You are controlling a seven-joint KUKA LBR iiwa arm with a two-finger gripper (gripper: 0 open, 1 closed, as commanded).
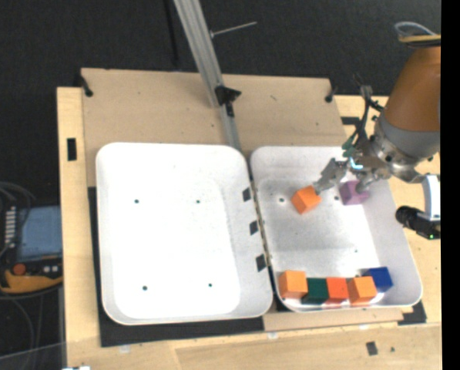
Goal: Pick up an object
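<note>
My gripper [345,179] hangs over the upper part of the right bin [384,241], with its fingers spread open. One finger [327,179] points down-left toward a tilted orange block [307,199], which lies just off its tip. A purple block [354,193] lies on the bin floor right under the other finger, partly hidden by it. I see nothing clamped between the fingers. The grey wrist and orange band [414,91] rise to the upper right.
Along the right bin's front wall stands a row of blocks: orange [293,282], green [317,289], orange [337,288], orange [362,288] and blue [379,277]. The left bin [106,230] adjoins it. A metal pole [203,45] slants up behind the bins.
</note>
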